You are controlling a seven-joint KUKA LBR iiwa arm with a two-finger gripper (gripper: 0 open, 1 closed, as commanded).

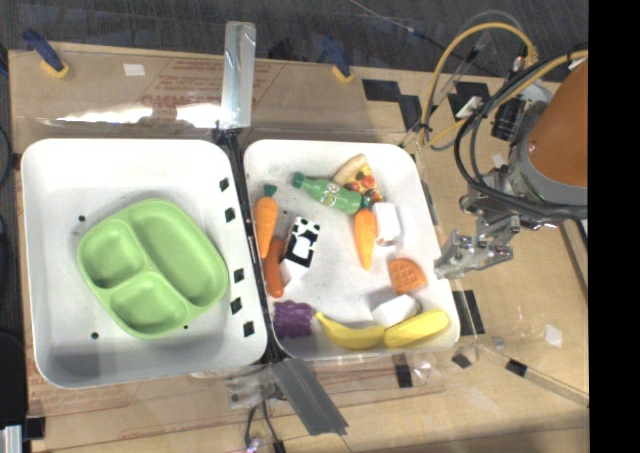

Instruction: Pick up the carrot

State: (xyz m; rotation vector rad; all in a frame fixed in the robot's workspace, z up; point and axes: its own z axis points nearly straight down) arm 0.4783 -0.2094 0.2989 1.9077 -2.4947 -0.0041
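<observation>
Beside right bin (428,203), gripper (470,253) hovers, grip state unclear; carrot (365,235) untouched inside. Approach step; next, swing over carrot, descend.

The right shallow white bin (425,186) is lying crowded. Along its left wall an orange carrot (265,221) is touching a red-orange sausage-shaped piece (274,271), with a black-and-white patterned block (302,242) just beside them. A second orange carrot (365,234) is sitting hemmed between a green bottle (328,193) and a white block (386,222). A yellow banana (385,331) is lining the near edge. Open floor is showing mid-bin.
</observation>
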